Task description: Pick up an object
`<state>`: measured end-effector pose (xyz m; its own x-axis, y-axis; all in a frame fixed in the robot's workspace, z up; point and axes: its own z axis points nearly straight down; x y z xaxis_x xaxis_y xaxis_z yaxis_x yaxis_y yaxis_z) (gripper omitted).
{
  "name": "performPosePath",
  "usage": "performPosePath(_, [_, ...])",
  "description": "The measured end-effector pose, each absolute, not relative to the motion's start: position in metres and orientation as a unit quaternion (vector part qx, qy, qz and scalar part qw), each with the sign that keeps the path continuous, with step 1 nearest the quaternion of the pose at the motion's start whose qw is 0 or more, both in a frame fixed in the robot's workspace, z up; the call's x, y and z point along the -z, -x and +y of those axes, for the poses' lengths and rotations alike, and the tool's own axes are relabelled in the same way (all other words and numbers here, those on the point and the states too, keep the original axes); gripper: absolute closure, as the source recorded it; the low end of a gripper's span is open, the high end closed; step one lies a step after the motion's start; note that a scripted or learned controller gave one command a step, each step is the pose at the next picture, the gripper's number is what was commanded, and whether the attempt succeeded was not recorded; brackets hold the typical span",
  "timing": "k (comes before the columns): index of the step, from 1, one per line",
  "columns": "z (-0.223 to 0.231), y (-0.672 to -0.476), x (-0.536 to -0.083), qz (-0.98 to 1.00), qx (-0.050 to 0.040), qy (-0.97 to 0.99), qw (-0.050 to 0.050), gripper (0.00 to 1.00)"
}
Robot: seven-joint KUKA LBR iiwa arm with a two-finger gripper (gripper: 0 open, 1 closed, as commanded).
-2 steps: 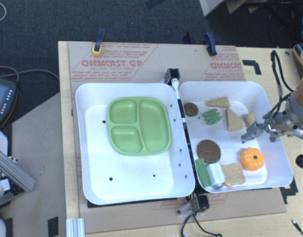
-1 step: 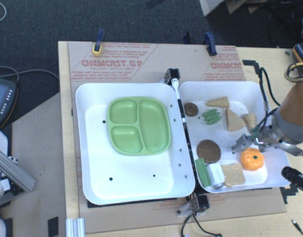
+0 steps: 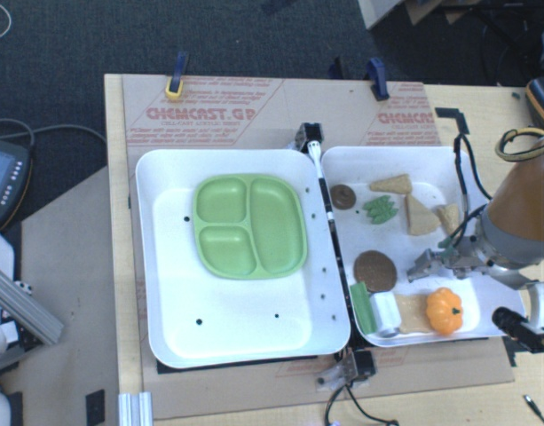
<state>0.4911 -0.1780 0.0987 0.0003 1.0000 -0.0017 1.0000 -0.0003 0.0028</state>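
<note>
At the lower edge of the frame the pale wooden tabletop ends, with loose cables hanging off it near the middle. On it sit two shallow white bins side by side. The left bin carries a green divided plate in its upper half. The right bin is crowded: along its lower wall lie a green-and-white packet and an orange pumpkin; above them a brown disc; further up a smaller brown round, a green leafy piece and several tan wedges.

The arm enters from the right edge, wrist low over the right bin. Its pincer hangs just above the pumpkin and beside the brown disc; I cannot tell how it is set.

Beyond the bins, printed cardboard is held by yellow and blue clamps, then dark carpet.
</note>
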Motion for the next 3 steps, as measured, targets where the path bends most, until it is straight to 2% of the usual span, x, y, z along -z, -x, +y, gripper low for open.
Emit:
performPosePath(1, [-0.178, -0.491, -0.107, 0.706, -0.0002, -0.708, 0.003, 1.00])
performPosePath(3, [-0.186, -0.497, -0.223, 0.708, -0.0015, -0.707, 0.004, 1.00])
